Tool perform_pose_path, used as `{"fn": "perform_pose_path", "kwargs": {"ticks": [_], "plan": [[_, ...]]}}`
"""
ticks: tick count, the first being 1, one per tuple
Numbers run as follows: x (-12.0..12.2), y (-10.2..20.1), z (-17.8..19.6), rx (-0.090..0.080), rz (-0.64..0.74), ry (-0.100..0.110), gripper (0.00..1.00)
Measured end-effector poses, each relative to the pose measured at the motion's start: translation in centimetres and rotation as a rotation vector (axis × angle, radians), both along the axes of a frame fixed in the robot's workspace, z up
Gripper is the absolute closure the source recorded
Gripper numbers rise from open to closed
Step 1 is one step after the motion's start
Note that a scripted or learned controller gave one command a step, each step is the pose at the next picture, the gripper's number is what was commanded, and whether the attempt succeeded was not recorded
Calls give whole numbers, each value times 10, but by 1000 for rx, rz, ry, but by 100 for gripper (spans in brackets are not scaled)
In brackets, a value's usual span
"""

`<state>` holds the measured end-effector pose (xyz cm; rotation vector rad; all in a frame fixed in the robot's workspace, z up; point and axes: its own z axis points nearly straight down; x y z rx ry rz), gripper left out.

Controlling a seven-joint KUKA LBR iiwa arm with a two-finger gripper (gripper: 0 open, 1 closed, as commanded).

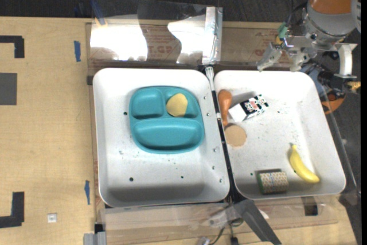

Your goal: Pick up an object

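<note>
1. The left bin holds a teal divided plate near its middle, and a yellow round thing, perhaps a lemon, sits in the plate's upper right compartment.
2. Along the left edge of the right bin an orange carrot-like stick lies lengthwise, its lower end touching a tan round disc; what the disc is cannot be made out.
3. Just right of the stick, a small black and white patterned box lies tilted; its print is too small to read.
4. By the bin's front edge sits a short speckled block, perhaps a sponge, with a yellow banana just beside it toward the front right corner.
5. The claw hangs over the bin's back edge, its two fingers spread apart with nothing between them, touching none of the things; the arm above is cut off by the top edge.
</note>
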<state>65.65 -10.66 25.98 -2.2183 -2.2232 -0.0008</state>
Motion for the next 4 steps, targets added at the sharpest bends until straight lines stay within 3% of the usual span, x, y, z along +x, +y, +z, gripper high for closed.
{"fn": "perform_pose_path", "kwargs": {"ticks": [1,2,3,4], "plan": [[1,1,12,0,2,-5,100],[1,1,11,-1,2,-3,0],[8,37,-81,1,-6,10,0],[-23,18,-140,-6,105,-32,0]]}}
